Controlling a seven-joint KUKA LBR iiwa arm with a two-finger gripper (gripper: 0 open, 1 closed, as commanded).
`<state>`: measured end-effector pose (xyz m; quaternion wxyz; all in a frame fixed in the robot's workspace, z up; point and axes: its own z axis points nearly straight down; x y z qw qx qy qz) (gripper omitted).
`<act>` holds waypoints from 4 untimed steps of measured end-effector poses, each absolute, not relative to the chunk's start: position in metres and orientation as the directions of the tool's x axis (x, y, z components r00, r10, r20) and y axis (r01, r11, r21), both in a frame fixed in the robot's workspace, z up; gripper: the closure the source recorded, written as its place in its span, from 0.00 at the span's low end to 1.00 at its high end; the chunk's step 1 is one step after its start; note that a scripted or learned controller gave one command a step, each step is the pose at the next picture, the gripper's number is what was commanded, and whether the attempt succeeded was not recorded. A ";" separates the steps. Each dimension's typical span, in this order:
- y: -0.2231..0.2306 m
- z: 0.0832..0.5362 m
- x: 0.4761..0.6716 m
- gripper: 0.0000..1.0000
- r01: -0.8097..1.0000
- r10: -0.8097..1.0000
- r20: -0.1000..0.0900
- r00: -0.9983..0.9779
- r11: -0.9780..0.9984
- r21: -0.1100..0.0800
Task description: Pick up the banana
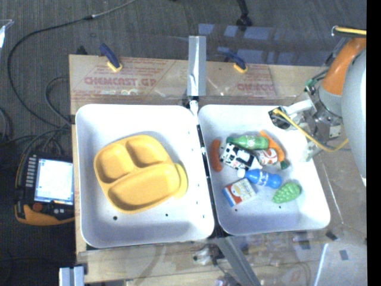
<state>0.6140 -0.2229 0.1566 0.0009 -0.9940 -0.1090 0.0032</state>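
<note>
Banana is the target, yet nothing in the heap in the right bin (309, 210) can be told for certain as it; it may lie hidden under the other things, and that is only a guess. The heap holds a green bottle (249, 142), a black-and-white piece (236, 155), a blue bottle (263, 178), a small carton (239, 192), a green bumpy piece (287, 192) and an orange-red sausage shape (215, 155) lying beside the bin's left wall. The left bin (119, 225) carries a yellow divided plate (140, 171). The tool (324, 133) hangs by the right bin's far right corner, off to the side of the heap and touching none of the things; whether it is wide or narrow I cannot tell. By my reading the step in hand is the approach, with no grasp begun. The next move calls for finding the fruit first, then bringing the tool leftward over the heap and down onto it without snagging the close-packed neighbours.
</note>
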 end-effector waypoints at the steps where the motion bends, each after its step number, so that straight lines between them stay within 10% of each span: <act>1: -0.223 0.215 0.625 0.00 0.200 0.200 -0.004 0.980 -0.980 -0.001; 4: -0.222 0.223 0.654 0.00 0.204 0.204 -0.004 0.979 -0.979 -0.001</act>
